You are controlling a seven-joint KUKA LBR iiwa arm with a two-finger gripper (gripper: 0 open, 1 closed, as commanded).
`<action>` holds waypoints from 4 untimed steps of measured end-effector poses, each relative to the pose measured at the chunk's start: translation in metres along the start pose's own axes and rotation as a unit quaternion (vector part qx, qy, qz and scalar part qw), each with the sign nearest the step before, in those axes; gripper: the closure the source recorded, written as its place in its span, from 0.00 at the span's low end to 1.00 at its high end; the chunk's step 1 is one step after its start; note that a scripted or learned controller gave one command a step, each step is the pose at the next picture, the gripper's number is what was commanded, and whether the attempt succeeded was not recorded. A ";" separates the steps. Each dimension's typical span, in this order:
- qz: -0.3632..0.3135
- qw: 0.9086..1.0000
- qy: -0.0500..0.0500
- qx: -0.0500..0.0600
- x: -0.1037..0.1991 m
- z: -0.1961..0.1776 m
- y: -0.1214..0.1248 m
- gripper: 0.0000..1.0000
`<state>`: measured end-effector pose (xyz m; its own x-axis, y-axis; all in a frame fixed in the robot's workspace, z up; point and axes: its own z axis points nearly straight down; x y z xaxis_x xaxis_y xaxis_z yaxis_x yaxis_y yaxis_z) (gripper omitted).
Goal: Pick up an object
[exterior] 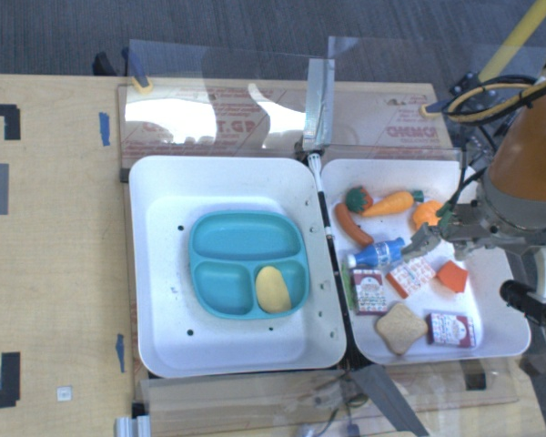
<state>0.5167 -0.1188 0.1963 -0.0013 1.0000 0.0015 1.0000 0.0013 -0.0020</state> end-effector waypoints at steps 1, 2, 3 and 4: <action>-0.017 1.000 -0.002 -0.006 0.006 0.095 0.047 0.00; -0.022 1.000 -0.001 -0.003 0.005 0.110 0.114 0.00; 0.071 0.997 0.000 -0.006 0.058 0.007 0.112 0.00; 0.012 1.000 -0.002 -0.005 0.006 0.108 0.152 0.00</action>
<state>0.6683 -0.1126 0.0876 0.0232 0.9997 -0.0021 0.9997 -0.0232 0.0071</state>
